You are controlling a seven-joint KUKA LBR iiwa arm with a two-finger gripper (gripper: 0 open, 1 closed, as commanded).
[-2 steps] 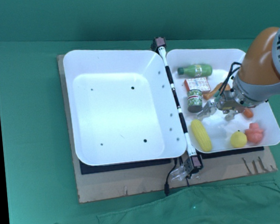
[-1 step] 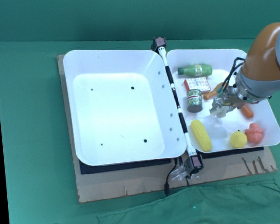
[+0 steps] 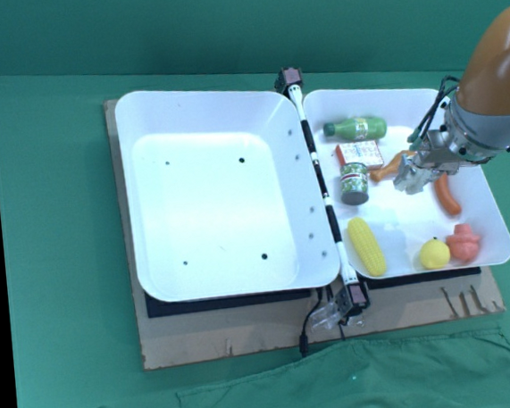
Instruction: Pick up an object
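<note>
Green cloth covers the bench (image 3: 59,217), and on it we see two white bins side by side. At right of centre, the right bin (image 3: 500,229) holds the objects to pick from: a carrot (image 3: 385,171) just beside the gripper (image 3: 409,175), a sausage (image 3: 448,195) below it, a small can (image 3: 353,183), a red-and-white packet (image 3: 360,153), a green bottle (image 3: 355,127), a corn cob (image 3: 366,246), a lemon (image 3: 434,253) and an orange-pink toy (image 3: 463,241). We cannot tell whether the gripper is released or clenched. The left bin (image 3: 209,194) fills the frame's middle.
</note>
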